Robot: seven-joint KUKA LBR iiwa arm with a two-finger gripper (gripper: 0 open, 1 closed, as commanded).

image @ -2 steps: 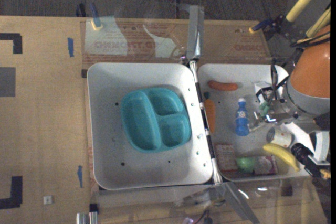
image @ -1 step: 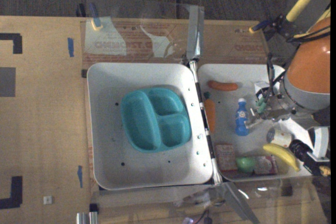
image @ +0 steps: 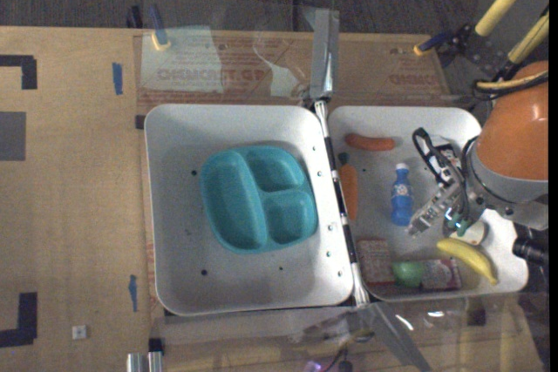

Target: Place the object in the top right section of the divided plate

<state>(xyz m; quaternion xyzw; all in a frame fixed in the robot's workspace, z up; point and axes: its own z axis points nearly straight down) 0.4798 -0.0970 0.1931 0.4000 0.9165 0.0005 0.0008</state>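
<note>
Objects for the job lie in the right bin (image: 497, 122) on my worktop: a blue bottle (image: 401, 194), a banana (image: 468, 258), a sausage (image: 370, 142), a carrot (image: 349, 190) by the dividing wall and a green ball (image: 407, 273) on a flat packet (image: 410, 267). My pincer (image: 425, 221) hangs just right of the bottle, with nothing between its fingers that I can see; whether it is spread I cannot tell. In the left bin (image: 174, 144) sits the teal divided plate (image: 257, 198).

Teal divided plate (image: 258, 198), yellow banana (image: 468, 259), blue bottle (image: 401, 195), white bins (image: 174, 187)
</note>
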